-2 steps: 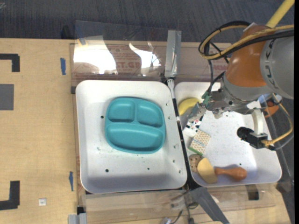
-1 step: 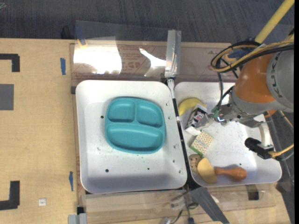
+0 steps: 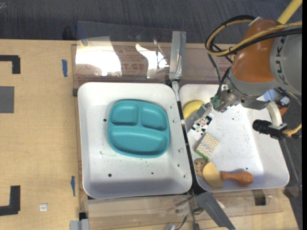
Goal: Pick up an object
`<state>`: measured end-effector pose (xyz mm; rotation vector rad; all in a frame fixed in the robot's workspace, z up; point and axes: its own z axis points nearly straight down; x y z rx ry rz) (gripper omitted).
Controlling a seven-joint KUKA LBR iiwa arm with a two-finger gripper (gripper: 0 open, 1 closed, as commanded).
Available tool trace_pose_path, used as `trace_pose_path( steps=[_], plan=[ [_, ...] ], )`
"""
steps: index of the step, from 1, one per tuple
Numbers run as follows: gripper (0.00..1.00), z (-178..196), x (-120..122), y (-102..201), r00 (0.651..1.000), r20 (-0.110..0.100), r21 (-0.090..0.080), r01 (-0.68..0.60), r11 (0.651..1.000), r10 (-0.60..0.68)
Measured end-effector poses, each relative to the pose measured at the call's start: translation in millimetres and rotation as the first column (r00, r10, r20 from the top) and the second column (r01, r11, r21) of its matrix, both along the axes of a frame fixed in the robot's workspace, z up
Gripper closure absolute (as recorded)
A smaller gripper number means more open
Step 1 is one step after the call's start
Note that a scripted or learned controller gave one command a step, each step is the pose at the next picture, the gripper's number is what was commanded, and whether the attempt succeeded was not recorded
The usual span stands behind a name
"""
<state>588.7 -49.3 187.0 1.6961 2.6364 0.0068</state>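
In the right bin (image 3: pixel 249 143), my gripper (image 3: pixel 200 120) reaches down and to the left from the orange-banded wrist (image 3: pixel 254 56). Its tip is low over the bin's left side, just below a yellow rounded object (image 3: pixel 192 108). A small white item with coloured spots (image 3: pixel 205 123) lies right at the tip; whether it is gripped is unclear. A checkered packet (image 3: pixel 207 145) lies just below. A wooden tool with a round pale head and a brown handle (image 3: pixel 225 177) rests along the front wall, beside a small speckled round piece (image 3: pixel 198 165).
The left bin (image 3: pixel 91 171) holds a teal divided plate (image 3: pixel 139 128). A metal bar (image 3: pixel 176 61) stands behind the divider between the bins. Black and yellow cables (image 3: pixel 225 32) loop above the wrist. A black fitting (image 3: pixel 266 127) juts over the right bin's right side.
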Motion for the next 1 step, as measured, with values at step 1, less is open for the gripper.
trace_pose_path(
  steps=[1],
  plan=[
    [0.0, -1.9, -27.0, -16.6, 0.951, -0.01, 0.0, 0.309, 0.951, -0.309]
  ],
)
